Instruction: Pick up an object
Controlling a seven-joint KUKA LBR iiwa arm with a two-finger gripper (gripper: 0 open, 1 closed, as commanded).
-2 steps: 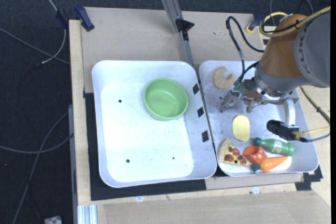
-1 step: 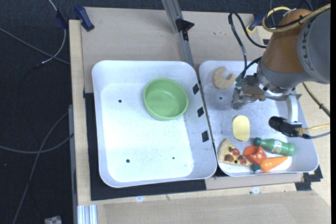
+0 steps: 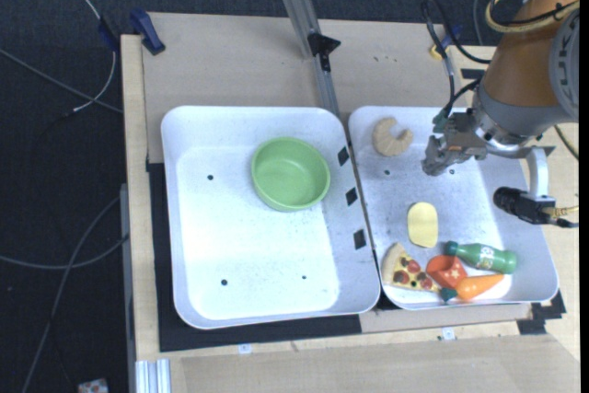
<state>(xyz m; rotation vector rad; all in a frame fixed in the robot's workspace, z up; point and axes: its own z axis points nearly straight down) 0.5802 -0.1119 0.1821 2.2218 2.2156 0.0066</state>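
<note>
In the right bin (image 3: 525, 246) lie a tan croissant-shaped piece (image 3: 391, 136) at the back left, a pale yellow oval piece (image 3: 422, 224) in the middle, and at the front a pizza slice (image 3: 408, 271), a red piece (image 3: 445, 272), an orange carrot (image 3: 477, 286) and a green bottle (image 3: 481, 256). My gripper (image 3: 436, 163) hangs over the back of the right bin, right of the croissant piece and above the yellow piece. Nothing is seen between its fingers.
A green bowl (image 3: 291, 173) sits at the back of the left bin (image 3: 212, 235). A slanted metal bar (image 3: 299, 0) crosses the bench behind the bins. The black camera module (image 3: 521, 203) on the arm juts over the right bin's right side.
</note>
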